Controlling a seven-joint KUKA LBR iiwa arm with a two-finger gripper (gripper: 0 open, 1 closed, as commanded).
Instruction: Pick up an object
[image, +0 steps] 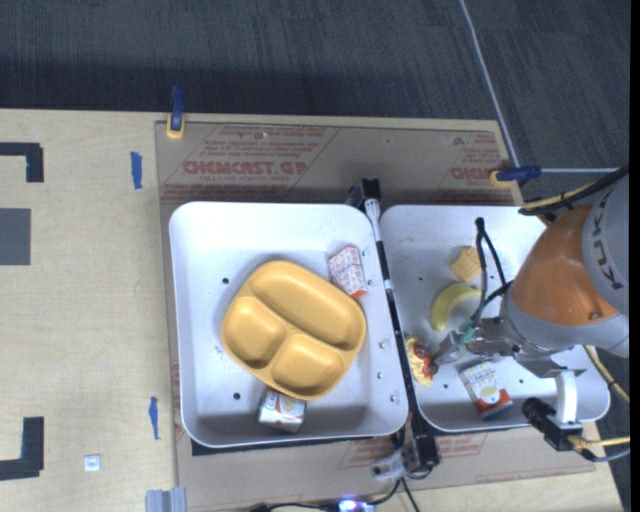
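Pincer (462, 338) low in the right bin (440, 225), near its left wall, yellow fruit (452, 303) just beside, small carton (482, 384) nearer, cannot tell its spread, yellow tray (292, 327) crowding the left bin (200, 300).

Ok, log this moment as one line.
arm over right bin | claw low near banana | grasp unconfirmed | yellow tray in left bin
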